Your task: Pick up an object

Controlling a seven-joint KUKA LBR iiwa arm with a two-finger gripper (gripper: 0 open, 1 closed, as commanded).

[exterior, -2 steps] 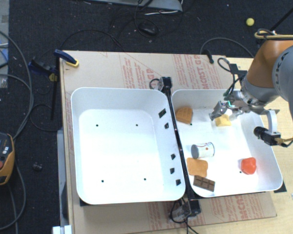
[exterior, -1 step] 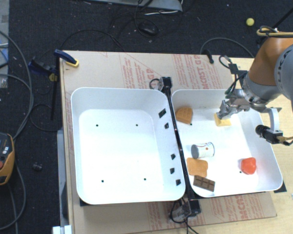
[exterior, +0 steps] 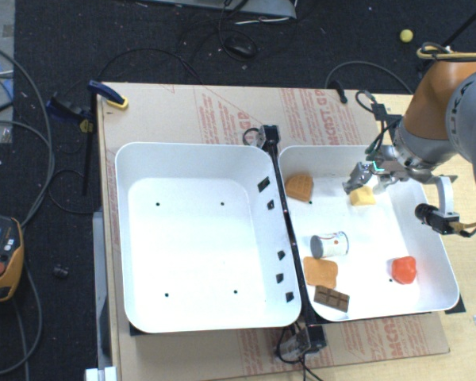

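nearest the camera, in the right bin, a brown chocolate bar lies by the front wall, touching a tan slice of bread just behind it. a red ball-like toy sits further right. behind the bread, a small white can lies on its side. further back my gripper hangs low over a pale yellow block, right at it; i cannot tell how far my grip is spread or whether i have the block. a waffle-like orange piece rests near the divider. the left bin sits alongside.
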